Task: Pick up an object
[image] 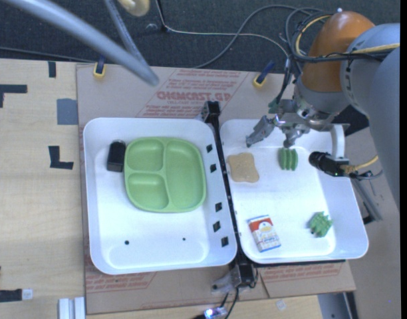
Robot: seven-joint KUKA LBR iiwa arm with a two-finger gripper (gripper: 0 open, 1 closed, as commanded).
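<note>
My gripper [271, 138] hovers over the far part of the right bin [343, 198], open, with nothing between its fingers. A small green ribbed object [288, 159] lies just below the right finger [289, 135]. A tan flat piece [243, 168] rests below the left finger [257, 133], near the bin's left wall. Further forward in the same bin are a red and white carton [264, 233] and a small green leafy toy [319, 224].
The left bin [104, 224] holds a green divided plate [165, 175] and a small black block [116, 156] beside the plate's left edge. A black divider [220, 178] runs between the bins. Cables [257, 25] trail behind the bench.
</note>
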